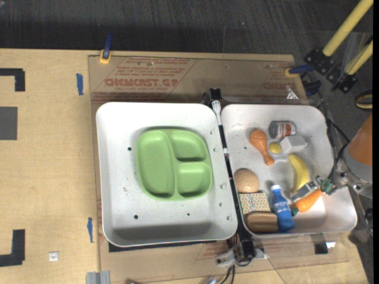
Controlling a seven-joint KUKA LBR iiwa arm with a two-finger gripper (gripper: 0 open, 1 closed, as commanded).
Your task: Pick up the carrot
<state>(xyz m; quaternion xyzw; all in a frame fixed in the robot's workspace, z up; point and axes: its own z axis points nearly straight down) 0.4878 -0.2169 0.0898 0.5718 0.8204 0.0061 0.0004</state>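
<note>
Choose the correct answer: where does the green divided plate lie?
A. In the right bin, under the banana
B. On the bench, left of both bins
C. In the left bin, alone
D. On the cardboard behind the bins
C. The green divided plate lies in the middle of the left bin, with no other item on that bin's floor; the banana is in the right bin.

green tray (174,162), banana (300,171) — blue bottle (282,206)
</note>
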